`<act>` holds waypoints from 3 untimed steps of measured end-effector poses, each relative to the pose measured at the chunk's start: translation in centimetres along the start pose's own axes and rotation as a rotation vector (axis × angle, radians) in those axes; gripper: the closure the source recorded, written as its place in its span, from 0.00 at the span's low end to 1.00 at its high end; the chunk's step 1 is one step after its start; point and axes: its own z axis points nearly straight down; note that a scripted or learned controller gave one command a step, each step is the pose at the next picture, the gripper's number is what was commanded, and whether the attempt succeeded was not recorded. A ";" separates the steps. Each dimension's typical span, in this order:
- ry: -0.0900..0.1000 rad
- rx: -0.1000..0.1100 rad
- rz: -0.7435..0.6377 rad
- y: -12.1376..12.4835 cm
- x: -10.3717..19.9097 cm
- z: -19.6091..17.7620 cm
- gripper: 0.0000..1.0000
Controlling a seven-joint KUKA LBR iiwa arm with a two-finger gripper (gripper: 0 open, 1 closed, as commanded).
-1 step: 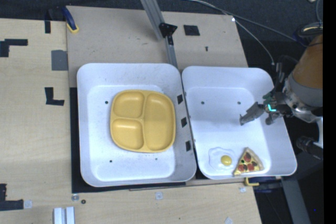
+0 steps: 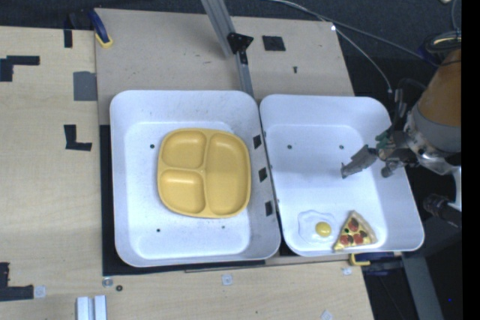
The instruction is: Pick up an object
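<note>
The left bin [image 2: 135, 236] on the wooden surface [image 2: 45, 183] holds a yellow plate [image 2: 203, 172] with rounded corners, moulded into three compartments: two smaller ones on its left side and one longer one on its right. It lies flat near the middle of that bin, well clear of the walls.

The right bin [image 2: 315, 112] sits just beside the left one, their rims meeting along the middle. In its near corner lie two small toy foods. The fried egg [image 2: 317, 225] is a flat white shape with wavy edges and a round yellow yolk off to its right side. Just to its right is a pizza slice [image 2: 353, 231], a small wedge with a tan crust edge, red and dark toppings, and its tip pointing away from the bin's near wall. The two lie very close together; whether they touch cannot be told.

Farther right, the gripper [image 2: 370, 162] reaches in over the right bin's right rim, well apart from the egg and the slice. Its two dark fingers [image 2: 355, 164] are spread apart with nothing between them, one stretching left over the bin floor.
</note>
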 end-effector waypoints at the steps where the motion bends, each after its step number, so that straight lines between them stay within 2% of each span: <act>1: 0.000 0.005 0.001 0.0 -0.1 6.4 0.00; 2: -0.002 -0.001 0.001 0.0 -0.1 11.7 0.00; 3: -0.003 -0.003 0.001 0.0 -0.1 10.4 1.00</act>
